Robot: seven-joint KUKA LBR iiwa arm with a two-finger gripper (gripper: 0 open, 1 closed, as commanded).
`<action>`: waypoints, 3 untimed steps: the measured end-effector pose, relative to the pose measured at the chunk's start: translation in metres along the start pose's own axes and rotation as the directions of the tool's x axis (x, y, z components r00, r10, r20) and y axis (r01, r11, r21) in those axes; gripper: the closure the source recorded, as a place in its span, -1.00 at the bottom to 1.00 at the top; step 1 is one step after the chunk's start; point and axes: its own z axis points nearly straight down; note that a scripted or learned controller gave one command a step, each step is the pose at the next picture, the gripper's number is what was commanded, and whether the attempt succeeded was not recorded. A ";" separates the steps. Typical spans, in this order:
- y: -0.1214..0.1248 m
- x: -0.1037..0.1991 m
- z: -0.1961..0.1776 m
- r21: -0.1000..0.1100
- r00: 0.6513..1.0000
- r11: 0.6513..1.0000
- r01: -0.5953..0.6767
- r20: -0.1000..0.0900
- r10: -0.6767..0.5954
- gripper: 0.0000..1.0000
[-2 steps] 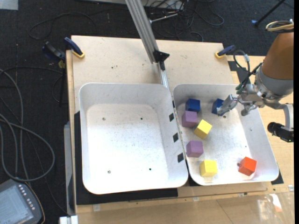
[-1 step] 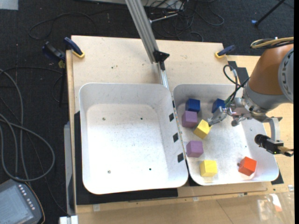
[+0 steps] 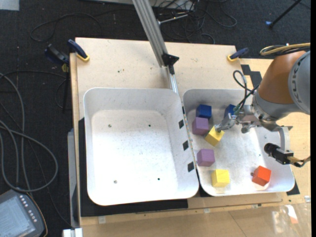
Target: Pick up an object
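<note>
On the far left a tangle of black cables (image 3: 29, 132) lies on the dark floor, and a grey handheld screen (image 3: 17, 216) sits in the bottom corner. The pale tabletop (image 3: 128, 63) starts just right of that, with a blue and yellow clamp (image 3: 78, 50) biting its upper left corner. The left bin (image 3: 94, 107) is a shallow white tray, speckled with small dark marks. A slanted metal rail (image 3: 150, 26) comes down from the top and ends near the seam where the two bins meet. The right bin (image 3: 281, 181) holds all the blocks: a blue block (image 3: 204, 111) at the top, a purple block (image 3: 200, 126) touching it just below, and a yellow block (image 3: 214, 136) tilted beside that one. Lower down sits a second purple block (image 3: 206, 157), then a second yellow block (image 3: 220, 177) near the front wall, and an orange block (image 3: 261, 175) well apart in the front right corner. The gripper (image 3: 220, 128) reaches in from the right, its tip low over the tilted yellow block and seemingly touching its upper edge; a small blue part sits just behind it. I cannot tell from here whether the fingers are spread or closed, or whether they grip anything. The grey arm (image 3: 291, 78) with its orange band looms over the bin's right side, and another clamp (image 3: 238, 54) holds the tabletop's upper right corner.
</note>
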 end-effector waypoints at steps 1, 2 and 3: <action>0.002 0.000 -0.010 -0.006 1.000 1.000 -0.003 0.001 0.003 1.00; 0.015 0.001 -0.064 0.010 1.000 1.000 0.001 -0.001 -0.001 1.00; 0.022 0.002 -0.127 0.009 1.000 1.000 0.001 0.000 -0.001 1.00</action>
